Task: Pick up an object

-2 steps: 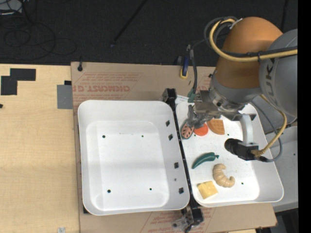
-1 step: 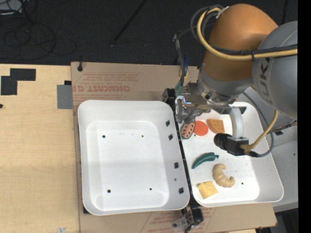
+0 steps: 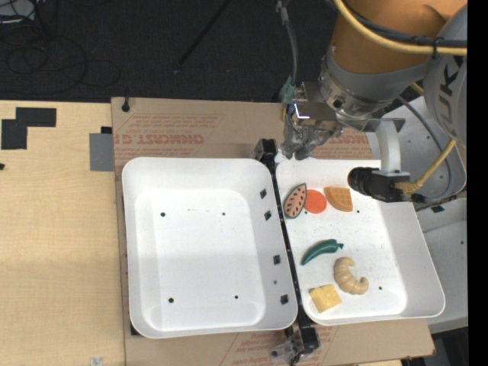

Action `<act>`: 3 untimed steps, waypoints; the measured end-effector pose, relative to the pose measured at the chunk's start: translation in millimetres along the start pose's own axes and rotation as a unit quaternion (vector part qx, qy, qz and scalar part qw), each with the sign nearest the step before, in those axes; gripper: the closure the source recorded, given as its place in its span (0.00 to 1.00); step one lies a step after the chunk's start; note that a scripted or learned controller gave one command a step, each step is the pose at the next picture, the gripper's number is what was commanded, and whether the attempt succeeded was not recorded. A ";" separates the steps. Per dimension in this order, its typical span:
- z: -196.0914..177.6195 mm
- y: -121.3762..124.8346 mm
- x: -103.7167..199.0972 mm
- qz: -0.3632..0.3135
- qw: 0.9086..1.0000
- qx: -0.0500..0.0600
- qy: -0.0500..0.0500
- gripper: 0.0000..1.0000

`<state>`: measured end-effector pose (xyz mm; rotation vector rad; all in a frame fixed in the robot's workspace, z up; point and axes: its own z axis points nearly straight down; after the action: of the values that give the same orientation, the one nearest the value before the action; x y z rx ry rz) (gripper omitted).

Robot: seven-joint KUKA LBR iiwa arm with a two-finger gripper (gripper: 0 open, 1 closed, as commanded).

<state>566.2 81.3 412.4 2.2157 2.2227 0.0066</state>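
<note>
Camera view is showing me the gripper [image 3: 300, 145] hovering above the right bin's [image 3: 427, 280] far-left corner; its grip state I cannot tell. Descending here, it's risking striking the rim beside the watermelon slice [image 3: 295, 200].

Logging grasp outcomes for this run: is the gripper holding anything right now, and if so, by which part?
Nothing is visibly held. The gripper hangs over the right bin's far-left corner, above the watermelon slice, with no object between its fingers.
</note>
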 end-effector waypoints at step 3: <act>33.0 -20.0 -61.5 0.001 1.000 0.002 -0.001 1.00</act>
<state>546.6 19.8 379.3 2.2193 2.2229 -0.0004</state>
